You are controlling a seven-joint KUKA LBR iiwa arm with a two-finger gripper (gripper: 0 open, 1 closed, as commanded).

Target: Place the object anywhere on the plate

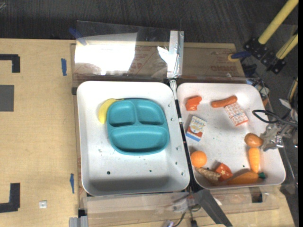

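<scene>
Your bench is a pale board top (33, 141) on dark carpet, with two shallow white bins side by side and a sheet of clear plastic (123, 56) standing behind the left one.

At the right rim of the right bin (215, 141) you see the gripper (273, 137), a small metal shape among black cables. It is too small and cluttered for you to tell whether it is spread or pressed together, or whether it holds anything. Just beside it, on the bin floor, lies a round orange-brown piece (252, 139), and just below that an upright carrot (254, 160).

Further out in the same bin you have a long orange piece (244, 178) along the lower wall, a red pepper (222, 170) touching a brown scrap (207, 174), and an orange ball (199, 159). Towards the top lie a red-and-white carton (236, 114), a blue-and-white carton (196, 128), a sausage (223, 101) and an orange chunk (193, 102).

That makes ten loose things there: two cartons, one of each of the rest. You cannot tell which is the task's object, but all ten lie in the right bin, well apart from the plate.

The left bin (142, 178) holds one teal plate (138, 125) with three compartments, and one yellow piece (104, 109) tucked under its upper left edge.
</scene>
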